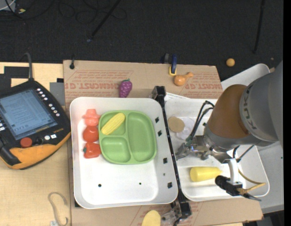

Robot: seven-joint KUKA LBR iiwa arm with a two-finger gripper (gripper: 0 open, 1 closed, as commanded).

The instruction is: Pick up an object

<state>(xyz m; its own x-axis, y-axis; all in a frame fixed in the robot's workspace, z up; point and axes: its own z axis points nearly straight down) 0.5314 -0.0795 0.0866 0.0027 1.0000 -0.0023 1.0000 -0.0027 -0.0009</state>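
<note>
Yellow plastic cylinder, stubby with one rounded end, is the candidate nearest the tool. It lies flat in the right-hand shallow white bin, to the right of the green three-compartment plastic plate and nearer the camera, across the wall the two bins share. Its long axis runs left-right in view, roughly parallel to the plate's near edge. The rounded end points back toward the plate, the other end away from it.

Two-finger gripper sits right of the plate, just past that shared wall. It's farther from the camera than the cylinder and apart from it. Jaws: can't tell wide or narrow from this angle. Grey arm with orange band covers the bin side farthest from the plate.

Tan round disc is in the same bin, just right of the plate's far-right corner.

The plate sits in the left-hand white bin. A yellow corn cob lies tilted in the plate's far-left compartment. Along the plate's left rim is a column of three toys: pink lumpy piece, red round piece, red strawberry-like piece.

Outside the bins:
- Purple grape bunch on the brown cardboard sheet, beyond the plate's far edge.
- Orange pear-shaped toy, beyond the plate and to its right.
- Small orange ball, farther right again.
- Yellow lemon-like lump, nearer the camera than the plate.
- Black-and-orange teach pendant, well left of the plate on the wooden table.
</note>
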